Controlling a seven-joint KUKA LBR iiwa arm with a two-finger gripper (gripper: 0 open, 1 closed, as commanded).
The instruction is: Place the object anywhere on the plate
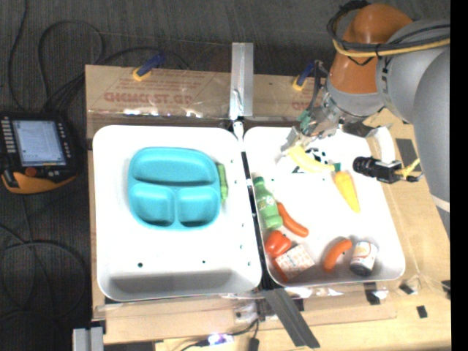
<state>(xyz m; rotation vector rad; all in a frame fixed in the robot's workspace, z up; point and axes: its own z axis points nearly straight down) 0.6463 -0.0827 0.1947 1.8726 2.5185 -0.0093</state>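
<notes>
- My gripper (303, 139) hangs over the upper part of the right shallow white plastic bin (387, 229); whether the jaws are apart or together I cannot tell, for the view is too blurred there.
- A pale yellow, banana-like toy (308, 159) lies right beneath me; I cannot tell if I touch it.
- Just beside it is a smooth yellow-orange carrot-shaped toy (346, 189), pointing down-right.
- Lower in the same bin: a green plastic bottle (266, 205) along the left wall, an orange-red sausage-shaped piece (292, 223), a red rounded piece (276, 243), a small printed carton (297, 259), another orange-red sausage (336, 253), and a shiny little tin can (364, 257).
- The turquoise plastic plate (175, 186), rounded and split into three compartments, sits in the left white bin (121, 269), well apart from me.
- A slim green piece (221, 180) rests against the plate's right rim.
- Above my wrist, the glossy orange band (363, 46) meets grey casing.
</notes>
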